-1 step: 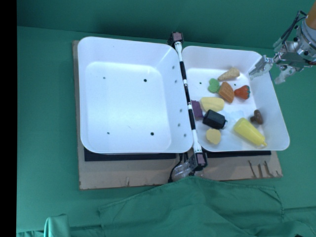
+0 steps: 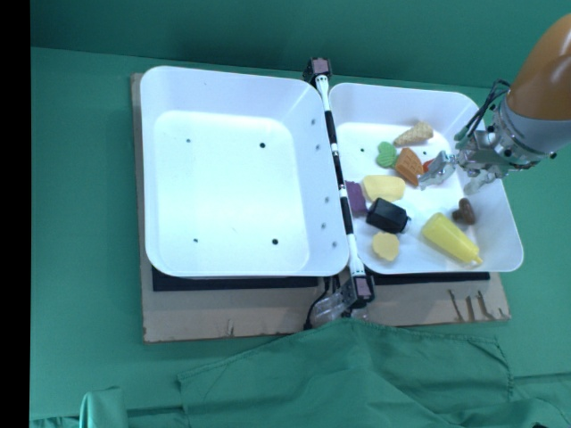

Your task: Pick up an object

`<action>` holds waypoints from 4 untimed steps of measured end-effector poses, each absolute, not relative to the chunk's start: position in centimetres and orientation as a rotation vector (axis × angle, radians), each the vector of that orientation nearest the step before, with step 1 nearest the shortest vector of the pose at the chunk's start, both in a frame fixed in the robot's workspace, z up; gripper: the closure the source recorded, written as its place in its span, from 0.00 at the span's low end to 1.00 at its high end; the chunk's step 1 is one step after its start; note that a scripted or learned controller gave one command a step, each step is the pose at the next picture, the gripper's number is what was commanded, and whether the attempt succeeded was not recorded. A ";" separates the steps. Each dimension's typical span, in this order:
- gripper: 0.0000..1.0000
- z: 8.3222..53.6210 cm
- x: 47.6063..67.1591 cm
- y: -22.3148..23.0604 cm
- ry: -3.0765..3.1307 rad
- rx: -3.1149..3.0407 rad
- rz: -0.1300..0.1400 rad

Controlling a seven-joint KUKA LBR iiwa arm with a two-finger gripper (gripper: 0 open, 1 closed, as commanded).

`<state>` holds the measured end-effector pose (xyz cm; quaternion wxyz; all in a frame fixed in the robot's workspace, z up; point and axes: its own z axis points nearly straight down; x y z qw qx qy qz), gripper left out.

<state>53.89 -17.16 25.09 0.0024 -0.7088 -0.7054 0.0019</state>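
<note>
Nearest me in the right bin, a yellow wedge lay along the front wall, with a small yellow round piece to its left and a black block just behind that. A little brown piece sat alone toward the bin's right side. Further back I saw a pale yellow piece, an orange slice, a green piece and a tan cone clustered near the middle.

The gripper hung low over the bin, beside the orange slice, its fingers spread apart with nothing held between them. A sliver of red showed at the left finger; I could not tell what it was.

I judged this as the approach, no grasp made. The next move called for settling the fingers squarely either side of one piece, probably the orange slice or the red thing, then closing. The left bin lay well apart.
</note>
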 end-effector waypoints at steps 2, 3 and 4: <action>1.00 20.0 58.0 -13.2 -2.232 -2.247 -0.021; 1.00 18.6 51.3 -12.3 -2.230 -2.244 -0.019; 1.00 21.5 50.2 -10.1 -2.225 -2.226 -0.005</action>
